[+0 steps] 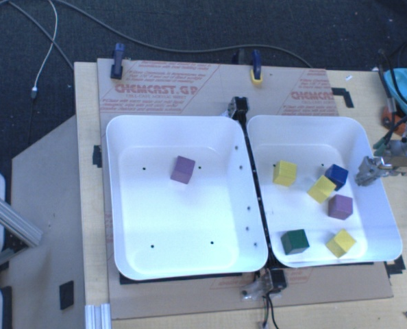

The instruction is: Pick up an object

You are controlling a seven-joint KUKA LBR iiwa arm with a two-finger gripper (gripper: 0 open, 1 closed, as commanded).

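Observation:
In the right bin point(368, 139) lie several cubes: a yellow cube point(284, 173), a blue cube point(336, 175), a second yellow cube point(322, 189), a purple cube point(340, 207), a green cube point(294, 242) and a third yellow cube point(341, 242). A lone purple cube point(183, 169) rests in the left bin point(121, 149). My gripper point(368, 172) hangs at the right bin's right rim, just right of the blue cube and apart from it. Nothing shows in its grasp.
The two bins meet along a black divider point(248, 184) on a cardboard sheet point(162, 88) held by clamps point(256, 67). Cables point(25, 19) run over the dark floor at the back left. A metal rail point(8, 218) lies at the left edge.

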